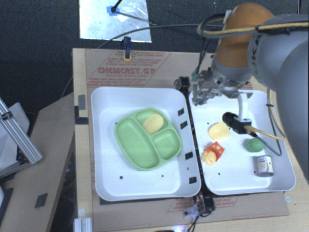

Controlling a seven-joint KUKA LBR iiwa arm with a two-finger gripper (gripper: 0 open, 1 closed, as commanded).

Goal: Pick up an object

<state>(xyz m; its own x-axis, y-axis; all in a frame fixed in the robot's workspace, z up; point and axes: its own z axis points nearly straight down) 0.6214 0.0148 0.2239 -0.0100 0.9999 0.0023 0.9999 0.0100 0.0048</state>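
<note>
From my end, the arm (270, 47) reaches in over the far edge of the right bin (236, 175), and the gripper (202, 94) hangs above that bin's far left corner, close to the wall shared with the left bin (104, 144). At this slant I cannot tell whether the gripper is released or clenched, and I see nothing caught in it.

The left bin carries a green tray (140, 149) near its middle, with a yellow lump (153, 123) in the tray's far small compartment.

Everything else lies loose on the right bin's floor. A green ball (254, 144) sits toward the right edge, with a small can (263, 166) just nearer the front right corner. A pale yellow piece (218, 130) lies about mid-bin, nearest the gripper but apart from it. A red-and-yellow packet (213, 153) lies just in front of that piece.

I judge the pick as not yet made: every candidate rests in a bin. The approach to one of them, the closing and the lift are all left. The pale yellow piece looks like the likeliest target.
</note>
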